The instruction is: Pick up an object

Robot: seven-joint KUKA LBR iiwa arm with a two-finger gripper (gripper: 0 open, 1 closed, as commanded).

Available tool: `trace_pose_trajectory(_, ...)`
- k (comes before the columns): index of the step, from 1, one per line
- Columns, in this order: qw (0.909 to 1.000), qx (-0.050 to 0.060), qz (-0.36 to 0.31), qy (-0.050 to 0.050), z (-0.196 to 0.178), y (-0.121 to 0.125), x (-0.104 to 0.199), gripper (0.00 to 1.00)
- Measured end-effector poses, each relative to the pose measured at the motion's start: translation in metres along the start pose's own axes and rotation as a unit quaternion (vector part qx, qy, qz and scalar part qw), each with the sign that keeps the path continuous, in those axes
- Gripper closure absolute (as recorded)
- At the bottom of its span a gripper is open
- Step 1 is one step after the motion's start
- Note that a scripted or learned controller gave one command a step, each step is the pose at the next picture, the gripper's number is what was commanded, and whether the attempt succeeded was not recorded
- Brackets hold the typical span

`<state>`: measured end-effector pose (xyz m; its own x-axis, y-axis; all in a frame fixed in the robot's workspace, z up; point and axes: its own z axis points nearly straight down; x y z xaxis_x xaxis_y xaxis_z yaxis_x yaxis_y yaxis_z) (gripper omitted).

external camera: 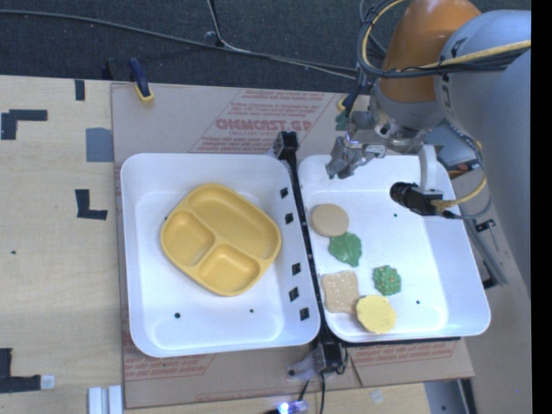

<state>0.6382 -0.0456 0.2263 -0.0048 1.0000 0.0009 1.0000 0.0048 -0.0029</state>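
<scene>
Gripper (342, 164): poised over the far left corner of the right bin (448, 257), just beyond the nearest item. Nothing is seen between its fingers; how far they stand apart cannot be told from this angle.

Candidate items, all in the right bin, clustered along its left side:
- Round tan cookie (329, 220), one. Closest to the tool, lying flat.
- Dark green leafy piece (346, 248), one. Touching or almost touching the cookie's near edge.
- Small green floret (386, 279), one. Set a little apart to the right.
- Square tan cracker (340, 290), one.
- Yellow disc (376, 314), one. Overlapping the cracker's corner, near the bin's front wall.

Left bin (147, 317): yellow divided tray (221, 238), one, three compartments, resting at a slant.

Handling note, as judgement: the step in hand looks like the approach. The cookie is the shortest reach, but it is thin and flat, so the fingers would need to descend fully to the bin floor and straddle its width. The floret offers more height and clear space around it, likely the surer grasp.
</scene>
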Motion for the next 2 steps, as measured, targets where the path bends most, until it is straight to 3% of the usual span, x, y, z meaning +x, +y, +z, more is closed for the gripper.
trace_pose_trajectory(2,1.0,0.0,0.0,0.0,0.004,-0.029,0.101,1.0)
